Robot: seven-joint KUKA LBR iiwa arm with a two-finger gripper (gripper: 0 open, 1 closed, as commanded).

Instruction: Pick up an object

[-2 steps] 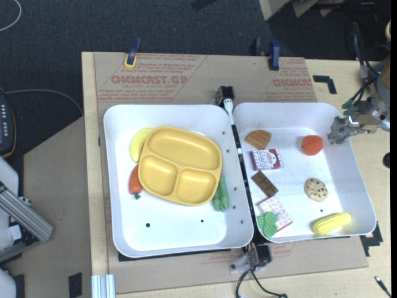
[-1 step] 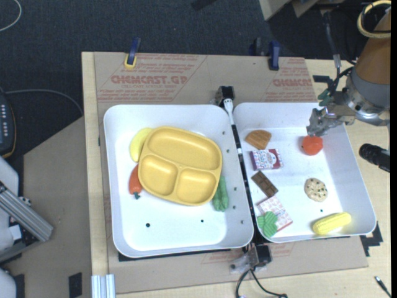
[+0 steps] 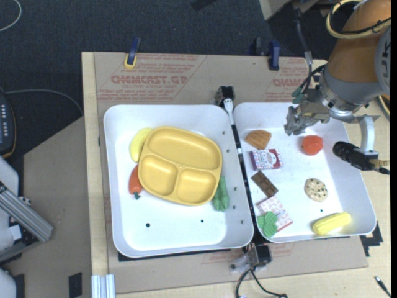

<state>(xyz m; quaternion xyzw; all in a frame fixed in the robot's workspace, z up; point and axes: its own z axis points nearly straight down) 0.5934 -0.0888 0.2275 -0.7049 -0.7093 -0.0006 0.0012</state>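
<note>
The tabletop (image 3: 186,73) is carrying two white bins, and the yellow divided plate (image 3: 180,165) is serving as landmark; the left bin (image 3: 124,222) is holding that plate, which is covering much of its floor; the right bin (image 3: 356,194) is lying just right of the plate, past the shared rims. The arm (image 3: 356,61) is reaching in at the upper right of the plate, its top being cut off by the frame edge; the claw (image 3: 298,124) is hanging over the right bin's far part, dark and blurred, so whether it is open or closed I cannot tell, and nothing is visibly sitting between its fingers.

A yellow piece (image 3: 139,143) is peeking from under the plate's upper left rim, mostly hidden; an orange-red piece (image 3: 134,182) is showing at its left edge, partly covered; a green leafy piece (image 3: 221,197) is sticking out at its lower right. Right of the plate are lying a brown bread-like piece (image 3: 258,139), a red tomato-like ball (image 3: 312,144), a red-and-white packet (image 3: 266,160), a brown bar (image 3: 263,183), a cookie (image 3: 316,189), a corn cob (image 3: 332,223) and a packet with green on it (image 3: 273,218), its print too small to read.
</note>
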